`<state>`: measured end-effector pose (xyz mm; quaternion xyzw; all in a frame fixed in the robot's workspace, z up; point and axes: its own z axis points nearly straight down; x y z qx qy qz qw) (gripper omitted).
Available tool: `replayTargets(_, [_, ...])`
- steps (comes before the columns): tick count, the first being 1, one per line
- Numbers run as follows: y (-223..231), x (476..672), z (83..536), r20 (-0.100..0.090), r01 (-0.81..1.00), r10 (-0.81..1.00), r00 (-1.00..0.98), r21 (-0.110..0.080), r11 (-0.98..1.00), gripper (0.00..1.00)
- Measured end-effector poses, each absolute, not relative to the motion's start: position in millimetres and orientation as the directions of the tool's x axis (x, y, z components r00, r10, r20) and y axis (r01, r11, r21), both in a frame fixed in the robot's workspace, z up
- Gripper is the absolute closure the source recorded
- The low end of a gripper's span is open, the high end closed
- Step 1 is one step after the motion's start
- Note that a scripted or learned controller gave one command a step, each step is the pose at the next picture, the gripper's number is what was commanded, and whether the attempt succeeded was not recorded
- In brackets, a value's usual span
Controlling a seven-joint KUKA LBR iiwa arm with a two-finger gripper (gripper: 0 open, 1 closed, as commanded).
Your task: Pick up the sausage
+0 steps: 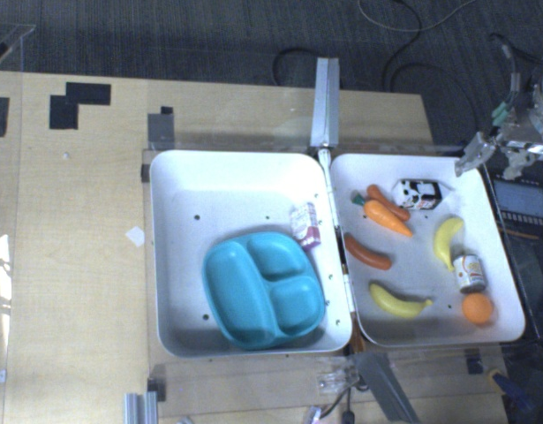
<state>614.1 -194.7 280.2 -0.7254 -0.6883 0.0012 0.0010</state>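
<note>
1 fixed camera is looking down at a slant from above the bench (68,263), taking in both bins (178,237).

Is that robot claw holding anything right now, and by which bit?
Nothing. The gripper hangs over the right bin's far corner, and the sausage lies untouched inside.

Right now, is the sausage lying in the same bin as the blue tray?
No: the sausage lies in the right bin near its left wall, while the blue tray sits in the left bin.

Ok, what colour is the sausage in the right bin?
Reddish brown; the sausage shows clearly in the camera view, near the bin's left wall.
</note>
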Motion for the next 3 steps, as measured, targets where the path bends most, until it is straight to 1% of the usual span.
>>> replayTargets(1, [-116.1,644.0,194.5,0.001,0.998,0.998,0.07,0.003,-0.07,0.0])
replayTargets(2, [-23.2,575.0,185.4,0.001,1.0,1.0,0.013,0.004,-0.013,0.0])
replayTargets(3, [41.4,524.4,184.8,0.001,1.0,1.0,-0.006,0.003,0.006,0.0])
